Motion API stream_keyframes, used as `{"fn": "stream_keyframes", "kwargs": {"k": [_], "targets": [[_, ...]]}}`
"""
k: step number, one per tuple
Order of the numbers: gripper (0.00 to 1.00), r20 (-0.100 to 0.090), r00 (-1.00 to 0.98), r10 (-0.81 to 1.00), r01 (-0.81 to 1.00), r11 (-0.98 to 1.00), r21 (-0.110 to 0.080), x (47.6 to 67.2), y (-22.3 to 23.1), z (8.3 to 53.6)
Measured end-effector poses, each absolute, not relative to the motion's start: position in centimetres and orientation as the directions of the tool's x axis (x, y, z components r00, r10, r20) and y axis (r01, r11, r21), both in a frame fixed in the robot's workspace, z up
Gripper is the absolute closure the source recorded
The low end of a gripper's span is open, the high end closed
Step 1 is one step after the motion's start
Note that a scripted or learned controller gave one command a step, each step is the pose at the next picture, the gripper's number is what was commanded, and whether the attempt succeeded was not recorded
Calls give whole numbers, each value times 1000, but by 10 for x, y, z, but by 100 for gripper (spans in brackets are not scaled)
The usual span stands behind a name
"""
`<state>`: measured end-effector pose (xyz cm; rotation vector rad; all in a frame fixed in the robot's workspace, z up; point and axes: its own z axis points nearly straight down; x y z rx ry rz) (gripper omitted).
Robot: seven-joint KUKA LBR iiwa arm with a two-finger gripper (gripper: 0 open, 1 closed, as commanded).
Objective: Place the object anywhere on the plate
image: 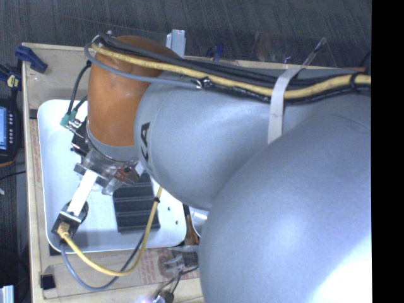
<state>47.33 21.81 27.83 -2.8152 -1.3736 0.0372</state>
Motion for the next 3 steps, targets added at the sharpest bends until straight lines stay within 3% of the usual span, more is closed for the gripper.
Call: {"fn": "stream_keyframes", "kwargs": {"k": [1,2,3], "targets": [[100,-20,609,793,792,-610,-22,473,219,287],[100,-2,532,847,847,-532,-6,475,200,304],[100,-4,551,835,835,-551,-4,482,87,246]]}}
